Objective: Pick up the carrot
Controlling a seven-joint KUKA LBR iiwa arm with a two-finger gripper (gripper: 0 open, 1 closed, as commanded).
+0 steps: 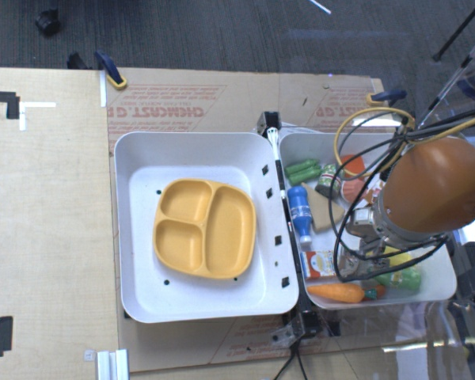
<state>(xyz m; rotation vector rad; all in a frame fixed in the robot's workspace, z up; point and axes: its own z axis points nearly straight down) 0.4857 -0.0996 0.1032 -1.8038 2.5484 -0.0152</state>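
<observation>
Hanging over the right bin (443, 290), the orange-banded arm (431, 184) hides its gripper, so the grip cannot be told; the carrot (336, 293) lies seemingly untouched at the near wall.

Bright, even overhead light, soft shadows inside the white bins (191, 145), sharp focus, slight edge distortion

Bins: both white, left bin (134, 236) holding a yellow three-compartment plate (205, 228), right bin (437, 285) a mix: orange carrot (336, 293), blue bottle (300, 216) with white label, green item (302, 169) at the top, a red-and-white packet (319, 264). Arm (434, 182) shows its orange band, with black and yellow cables looped over it. Bench is pale wood, brown cardboard with red print under the bins, dark grey floor beyond.
</observation>
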